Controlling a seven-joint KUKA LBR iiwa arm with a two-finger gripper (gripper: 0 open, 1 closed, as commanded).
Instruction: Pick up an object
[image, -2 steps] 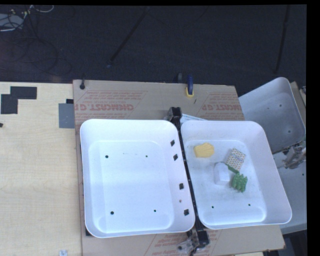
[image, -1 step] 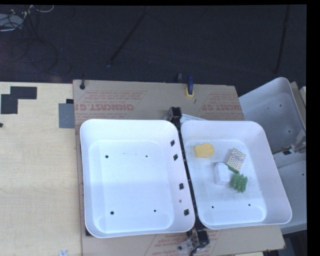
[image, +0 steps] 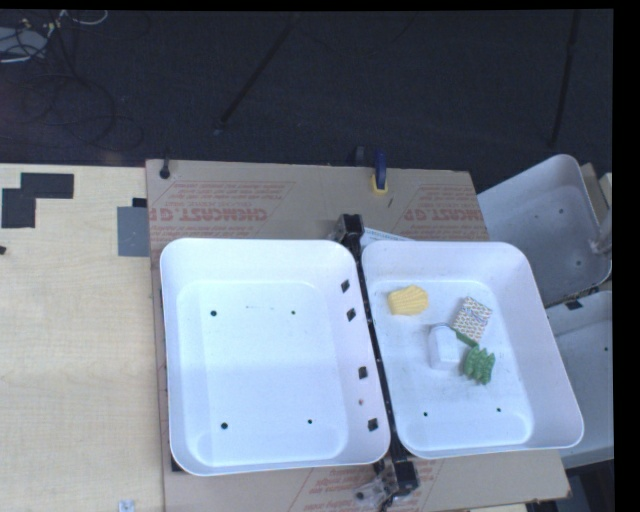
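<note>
Several small objects lie in the right bin (image: 545, 400). A yellow lump (image: 408, 300) sits toward its far left. A block with a checked pattern (image: 472, 318) rests to the right of it. Just below, a small white piece (image: 443, 346) touches a green leafy toy (image: 478, 365) at its right side. All of them lie flat on the bin floor, with nothing holding them.
The left bin (image: 260, 450) stands beside the right one, joined by a black clip strip (image: 360, 340). Both rest on a brown cardboard sheet (image: 270, 200). A pale grey panel (image: 550, 220) rises at the right edge. A light wooden bench top (image: 70, 350) lies to the left.
</note>
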